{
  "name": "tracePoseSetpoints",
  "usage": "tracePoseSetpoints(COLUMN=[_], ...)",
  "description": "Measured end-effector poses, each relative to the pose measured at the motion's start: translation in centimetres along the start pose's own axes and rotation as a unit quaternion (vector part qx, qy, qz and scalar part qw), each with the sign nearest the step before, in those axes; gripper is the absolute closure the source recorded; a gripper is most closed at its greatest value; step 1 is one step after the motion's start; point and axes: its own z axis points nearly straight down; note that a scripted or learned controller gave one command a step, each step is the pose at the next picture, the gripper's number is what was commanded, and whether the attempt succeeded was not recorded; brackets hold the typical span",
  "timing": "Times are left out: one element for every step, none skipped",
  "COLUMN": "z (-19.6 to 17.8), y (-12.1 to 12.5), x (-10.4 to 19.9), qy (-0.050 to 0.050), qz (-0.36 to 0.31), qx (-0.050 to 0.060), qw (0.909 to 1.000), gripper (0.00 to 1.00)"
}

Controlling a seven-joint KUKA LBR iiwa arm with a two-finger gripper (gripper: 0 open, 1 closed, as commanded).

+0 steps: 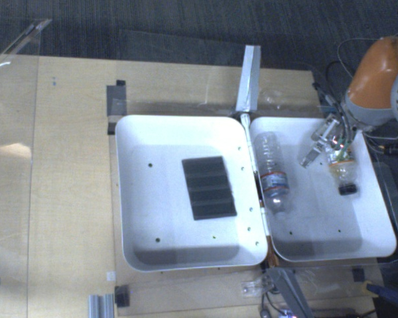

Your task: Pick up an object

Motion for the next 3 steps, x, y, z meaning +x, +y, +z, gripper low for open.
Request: tracePoseSetpoints(z=[-1.5, -0.6, -0.6], y=[0.4, -0.1, -0.1], x=[-0.3, 2.7, 2.7], qy=[-0.008, -0.002, -0.002], qz=[0.001, 0.031, 0.032], qx=[-0.005, -0.003, -0.003], qw=[1.0000, 0.9995, 0.9995], gripper=[1.00, 1.00, 0.00])
